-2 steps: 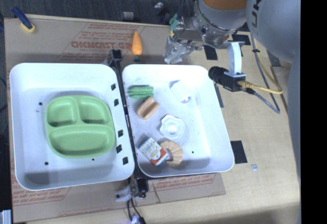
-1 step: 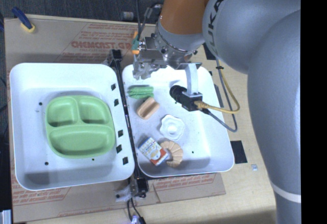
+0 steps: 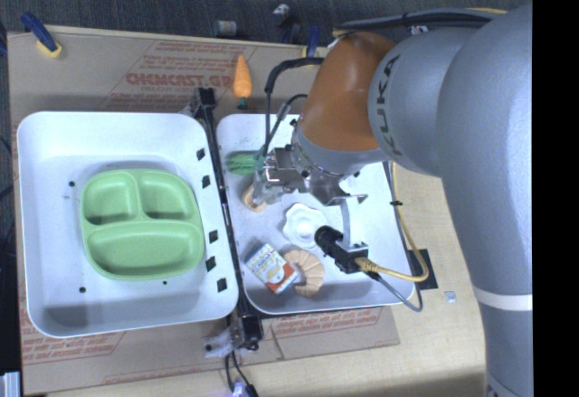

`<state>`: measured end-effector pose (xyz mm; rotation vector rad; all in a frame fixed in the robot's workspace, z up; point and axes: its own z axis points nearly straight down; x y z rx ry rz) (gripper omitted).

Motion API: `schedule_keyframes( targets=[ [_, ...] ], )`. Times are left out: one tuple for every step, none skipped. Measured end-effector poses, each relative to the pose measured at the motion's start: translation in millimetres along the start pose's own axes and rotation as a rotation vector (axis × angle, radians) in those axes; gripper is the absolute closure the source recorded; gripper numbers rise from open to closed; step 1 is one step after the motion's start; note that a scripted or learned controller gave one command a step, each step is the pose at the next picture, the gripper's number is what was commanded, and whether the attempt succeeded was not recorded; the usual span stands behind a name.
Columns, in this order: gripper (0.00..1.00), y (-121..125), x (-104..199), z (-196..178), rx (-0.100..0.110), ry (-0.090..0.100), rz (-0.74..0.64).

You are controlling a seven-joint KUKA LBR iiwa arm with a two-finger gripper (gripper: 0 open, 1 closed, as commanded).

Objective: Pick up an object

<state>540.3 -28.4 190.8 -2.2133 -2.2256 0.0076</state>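
The grey arm with its orange band reaches from the right over the right bin (image 3: 380, 296). My gripper (image 3: 264, 176) hangs low over that bin's left part, right above a tan object (image 3: 254, 197) and beside a green item (image 3: 240, 162). Nearer the front lie a white fried-egg toy (image 3: 303, 226), a small red and white carton (image 3: 270, 267) and a tan croissant-like piece (image 3: 311, 271). The arm hides much of the bin's back half.
The left bin (image 3: 45, 205) holds a green divided plate (image 3: 140, 222). An orange carrot-like toy (image 3: 242, 77) lies on the cardboard behind the bins. A black divider (image 3: 215, 196) runs between the bins. A yellow cable (image 3: 398, 273) trails by the right bin's front.
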Motion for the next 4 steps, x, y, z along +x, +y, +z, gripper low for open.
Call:
schedule_keyframes(
  targets=[
    [0.00, 0.5, 0.5, -0.5, -0.002, 0.001, -0.001],
    [0.00, -48.8, 88.2, -42.4, -0.004, 0.001, -0.005],
    [0.00, -63.7, 27.2, -0.3, -0.003, 0.000, 0.000],
    [0.00, -13.8, 32.9, -118.9, -0.011, 0.000, -0.001]
  ],
)
